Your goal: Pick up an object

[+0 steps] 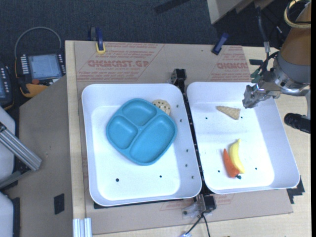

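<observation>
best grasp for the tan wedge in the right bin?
Judging by shape: take the tan wedge across its wide right end, coming straight down. It lies flat, tapering to a point toward the left, so the tip gives little to pinch. The pincer is just right of that wide end, and the banana lies well clear.

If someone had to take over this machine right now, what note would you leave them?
Gripper: over the right bin, beside the tan wedge; nothing seen between its fingers.
Right bin also holds a banana and a carrot, lying together.
Left bin: blue divided plate, a cookie peeking from behind it.
Done: nothing picked up yet.
Left: grab one object; the wedge looks nearest.
</observation>
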`<state>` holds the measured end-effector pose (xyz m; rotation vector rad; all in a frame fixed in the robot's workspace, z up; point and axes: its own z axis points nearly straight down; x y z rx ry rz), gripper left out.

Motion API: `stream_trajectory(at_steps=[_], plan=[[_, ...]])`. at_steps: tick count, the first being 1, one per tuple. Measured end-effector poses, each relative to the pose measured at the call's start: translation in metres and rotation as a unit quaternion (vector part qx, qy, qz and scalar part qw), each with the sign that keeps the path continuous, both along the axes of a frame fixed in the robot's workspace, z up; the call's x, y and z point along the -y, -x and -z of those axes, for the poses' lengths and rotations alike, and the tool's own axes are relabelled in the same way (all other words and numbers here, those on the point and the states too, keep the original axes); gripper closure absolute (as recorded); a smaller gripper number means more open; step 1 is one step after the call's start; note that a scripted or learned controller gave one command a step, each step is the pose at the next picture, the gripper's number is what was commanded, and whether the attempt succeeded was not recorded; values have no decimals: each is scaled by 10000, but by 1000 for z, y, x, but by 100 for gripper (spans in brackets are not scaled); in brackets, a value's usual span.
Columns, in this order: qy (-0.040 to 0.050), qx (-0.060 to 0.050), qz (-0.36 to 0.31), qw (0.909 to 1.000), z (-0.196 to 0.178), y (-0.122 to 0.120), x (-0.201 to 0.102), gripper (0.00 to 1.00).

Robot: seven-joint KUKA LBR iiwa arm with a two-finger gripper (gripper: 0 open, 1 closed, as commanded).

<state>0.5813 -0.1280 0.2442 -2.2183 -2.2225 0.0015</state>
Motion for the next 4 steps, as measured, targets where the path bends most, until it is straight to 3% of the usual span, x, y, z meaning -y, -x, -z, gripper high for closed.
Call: stream_trajectory(at_steps=[2,4], plan=[[-3,-5,-8,10000,14,-16,-104,100],[5,26,0,10000,23,-52,-193,100]])
